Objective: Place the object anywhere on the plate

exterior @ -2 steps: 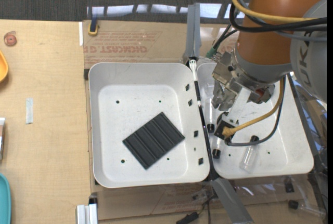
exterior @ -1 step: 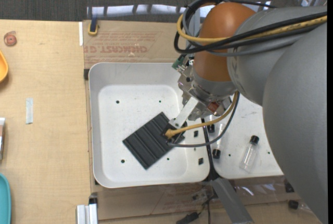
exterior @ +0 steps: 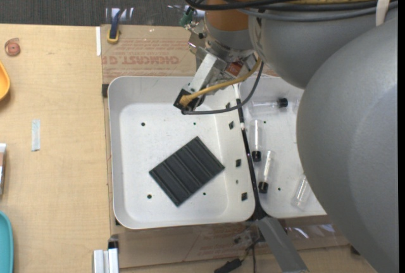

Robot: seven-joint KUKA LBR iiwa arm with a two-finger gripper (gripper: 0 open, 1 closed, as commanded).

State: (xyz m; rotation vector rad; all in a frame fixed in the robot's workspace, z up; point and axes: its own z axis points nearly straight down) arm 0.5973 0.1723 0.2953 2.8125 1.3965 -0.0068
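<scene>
My grey arm [exterior: 342, 107] enters from the right of the view and covers most of the right white bin [exterior: 281, 129]. In the uncovered part of that bin lie several clear plastic tubes with black caps [exterior: 267, 165], scattered close to the rim it shares with the left white bin [exterior: 111, 139]. Further tubes run under my arm and are partly hidden.

Behind both bins lies a brown cardboard sheet with red print [exterior: 152, 56]. The tan wooden tabletop [exterior: 57, 170] extends to the left; a small grey strip [exterior: 35, 135] lies on it, well apart from the bins.

My gripper [exterior: 223, 66] sits over the far end of the shared rim. I cannot tell how far open it is, nor whether it has hold of anything.

The black ribbed rectangular plate [exterior: 187, 170] lies flat near the middle of the left bin, turned diagonally. It is below and left of my gripper in the view, well apart from it. Nothing rests on it.
</scene>
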